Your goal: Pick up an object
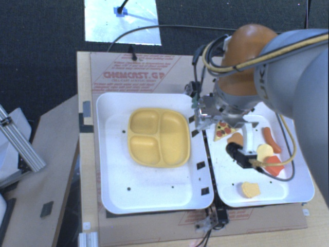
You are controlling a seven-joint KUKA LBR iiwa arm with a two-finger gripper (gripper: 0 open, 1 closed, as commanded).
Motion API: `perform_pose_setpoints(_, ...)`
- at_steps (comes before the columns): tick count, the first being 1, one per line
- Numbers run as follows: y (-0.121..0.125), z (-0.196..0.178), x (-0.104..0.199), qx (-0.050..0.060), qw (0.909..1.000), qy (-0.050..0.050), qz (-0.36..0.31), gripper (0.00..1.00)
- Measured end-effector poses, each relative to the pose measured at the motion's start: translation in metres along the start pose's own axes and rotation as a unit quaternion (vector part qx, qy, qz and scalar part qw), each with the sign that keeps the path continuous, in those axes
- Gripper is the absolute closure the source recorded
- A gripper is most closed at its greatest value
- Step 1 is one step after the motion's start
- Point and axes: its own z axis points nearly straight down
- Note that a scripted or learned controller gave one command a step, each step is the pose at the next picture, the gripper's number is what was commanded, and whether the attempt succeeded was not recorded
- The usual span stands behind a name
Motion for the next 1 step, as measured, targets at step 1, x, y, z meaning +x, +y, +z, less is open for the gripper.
perform_pose_setpoints(1,0.0143,0.0077,0.0501,0.0,1.0,0.0,0.0,1.0)
